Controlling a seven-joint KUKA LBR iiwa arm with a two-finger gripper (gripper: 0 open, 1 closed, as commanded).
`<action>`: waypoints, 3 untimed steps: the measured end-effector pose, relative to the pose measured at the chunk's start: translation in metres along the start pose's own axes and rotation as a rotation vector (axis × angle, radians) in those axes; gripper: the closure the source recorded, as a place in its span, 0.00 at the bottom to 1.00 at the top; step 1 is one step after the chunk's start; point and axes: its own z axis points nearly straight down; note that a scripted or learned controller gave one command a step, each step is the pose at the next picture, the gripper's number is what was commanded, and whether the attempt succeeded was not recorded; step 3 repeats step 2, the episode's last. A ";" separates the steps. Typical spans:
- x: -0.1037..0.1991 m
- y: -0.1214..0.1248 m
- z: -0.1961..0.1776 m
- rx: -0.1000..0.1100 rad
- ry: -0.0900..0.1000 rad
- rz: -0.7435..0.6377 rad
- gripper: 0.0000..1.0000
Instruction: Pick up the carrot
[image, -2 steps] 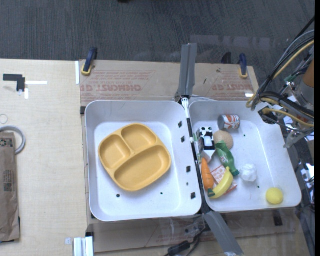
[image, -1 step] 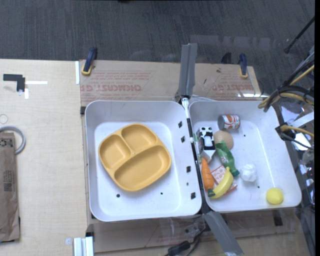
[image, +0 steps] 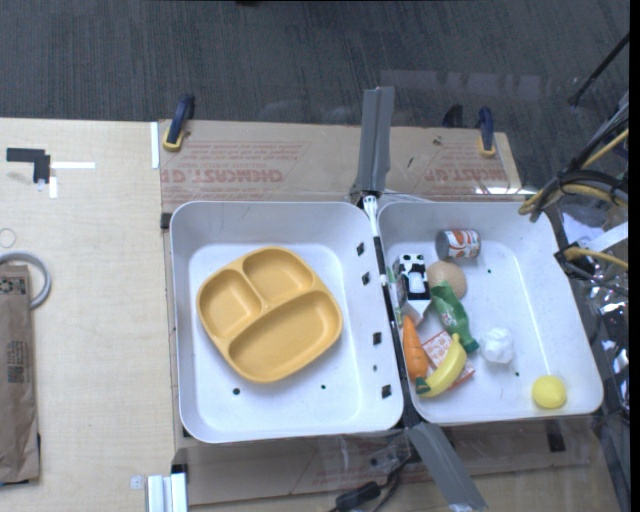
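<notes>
Carrot (image: 411, 347): orange, lying lengthwise against the left wall of the right bin (image: 572, 310), touching a banana (image: 446, 369) at its lower end, a green packet (image: 455, 317) just to its right. Same bin: black-and-white toy (image: 412, 277), tan ball (image: 448, 277), small can (image: 459, 242), white crumpled item (image: 497, 345), yellow ball (image: 548, 392). Left bin (image: 190, 330): yellow divided plate (image: 269, 313); gripper's state cannot be told.

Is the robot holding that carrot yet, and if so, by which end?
No, nothing is held. The small orange carrot lies loose in the right-hand white bin, beside the yellow banana.
</notes>
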 end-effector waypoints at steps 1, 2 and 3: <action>0.047 0.010 0.146 0.000 0.008 -0.309 1.00; 0.094 0.027 0.105 -0.003 0.007 0.046 1.00; 0.094 0.027 0.105 -0.003 0.007 0.046 1.00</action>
